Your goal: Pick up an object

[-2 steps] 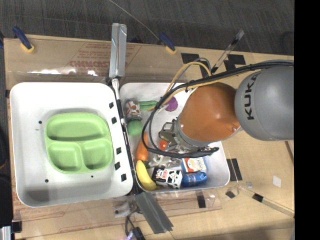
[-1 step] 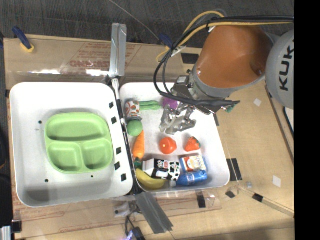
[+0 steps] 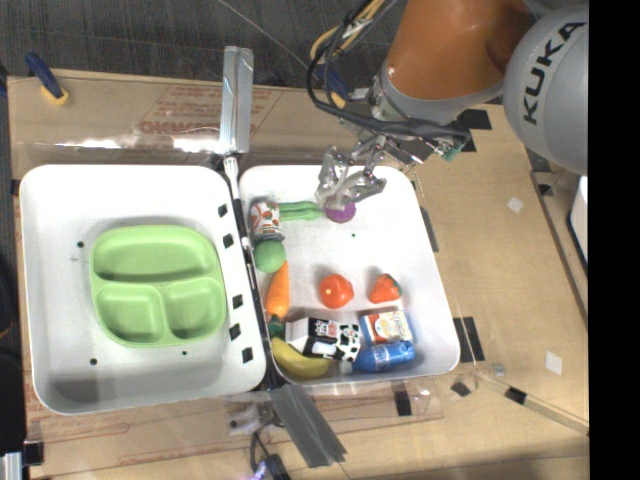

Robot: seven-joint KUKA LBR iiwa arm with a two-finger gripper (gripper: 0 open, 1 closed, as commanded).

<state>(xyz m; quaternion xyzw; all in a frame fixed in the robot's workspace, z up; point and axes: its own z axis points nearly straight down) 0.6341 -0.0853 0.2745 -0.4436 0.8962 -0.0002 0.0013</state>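
Observation:
The right bin (image 3: 425, 258) holds the toy items. My gripper (image 3: 346, 190) hangs over its far edge, directly above a small purple piece (image 3: 342, 212) that peeks out from under it. A green stick-shaped piece (image 3: 298, 209) lies just left of the purple one. Along the bin's left wall are a small can (image 3: 265, 218), a green ball (image 3: 268, 256) and an orange carrot (image 3: 278, 290). A red-orange tomato (image 3: 336, 290) and an orange strawberry-like piece (image 3: 385, 289) sit mid-bin.
The near end of the right bin holds a yellow banana (image 3: 298, 362), a black-and-white carton (image 3: 331, 338) and a blue-and-orange carton (image 3: 386, 341). The left bin (image 3: 50, 268) bears a green sectioned tray (image 3: 157, 285). A metal bar (image 3: 236, 103) stands behind the divider.

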